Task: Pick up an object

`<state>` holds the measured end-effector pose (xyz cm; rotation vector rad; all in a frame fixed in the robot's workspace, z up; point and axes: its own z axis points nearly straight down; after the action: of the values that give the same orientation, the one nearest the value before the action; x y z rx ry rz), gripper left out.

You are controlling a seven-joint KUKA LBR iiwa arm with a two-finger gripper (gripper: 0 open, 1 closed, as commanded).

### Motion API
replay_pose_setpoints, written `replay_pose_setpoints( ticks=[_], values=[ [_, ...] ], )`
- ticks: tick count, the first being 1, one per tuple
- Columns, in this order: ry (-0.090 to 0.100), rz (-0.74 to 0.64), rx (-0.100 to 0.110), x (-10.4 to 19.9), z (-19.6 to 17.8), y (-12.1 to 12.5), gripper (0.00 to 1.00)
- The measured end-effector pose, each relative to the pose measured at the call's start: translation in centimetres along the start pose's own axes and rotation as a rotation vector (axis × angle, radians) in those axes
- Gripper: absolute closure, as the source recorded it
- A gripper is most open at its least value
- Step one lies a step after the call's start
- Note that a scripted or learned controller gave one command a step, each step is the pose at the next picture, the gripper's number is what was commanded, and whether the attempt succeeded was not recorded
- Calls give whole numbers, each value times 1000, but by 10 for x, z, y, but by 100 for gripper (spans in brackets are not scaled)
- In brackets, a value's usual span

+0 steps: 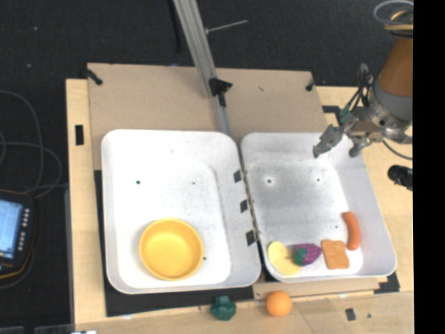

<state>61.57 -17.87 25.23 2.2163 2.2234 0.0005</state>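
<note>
My gripper (341, 145) hangs over the far right corner of the right bin (299, 186), open, with nothing between its fingers. Along that bin's near edge lie a pale yellow piece (278, 256), a purple and green item (304, 254) and an orange-tan block (335, 254). A red-orange sausage shape (352, 229) lies by the bin's right wall. All of these sit well below the gripper in the view. A yellow bowl (171, 248) rests in the near part of the left bin (167, 179).
An orange ball (278, 303) and a small green object (223, 308) lie on the bench in front of the bins. A slanted metal pole (198, 44) rises behind them. A tablet (10, 228) sits at the far left.
</note>
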Motion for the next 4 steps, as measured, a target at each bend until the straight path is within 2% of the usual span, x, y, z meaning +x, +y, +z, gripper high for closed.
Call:
replay_pose_setpoints(
  ticks=[1, 2, 4],
  values=[
    [-1, -1, 0, 0, 0, 0, 0],
    [0, 3, 6, -1, 62, 4, 0],
    [0, 4, 5, 1, 154, 1, 0]
  ],
)
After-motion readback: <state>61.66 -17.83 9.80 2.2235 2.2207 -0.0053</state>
